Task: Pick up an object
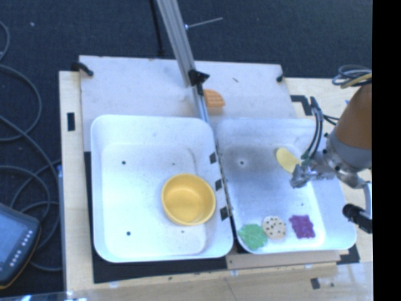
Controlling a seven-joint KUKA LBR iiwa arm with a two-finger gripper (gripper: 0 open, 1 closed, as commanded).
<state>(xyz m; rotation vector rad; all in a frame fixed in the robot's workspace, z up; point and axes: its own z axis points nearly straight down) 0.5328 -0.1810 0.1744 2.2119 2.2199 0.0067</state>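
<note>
Now the approach step: hand (299, 175) low in the right bin (250, 140), just beside the pale yellow piece (286, 158).
I cannot tell whether it is open or closed; next it must settle over the piece, near the bin's right edge.

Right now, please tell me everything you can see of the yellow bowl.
The yellow bowl is round, plain yellow inside and out, and looks like smooth plastic. It stands upright, mouth up, with nothing visible inside. It rests on the floor of the left bin, toward that bin's right and near side. Nothing but the bin touches it.
</note>
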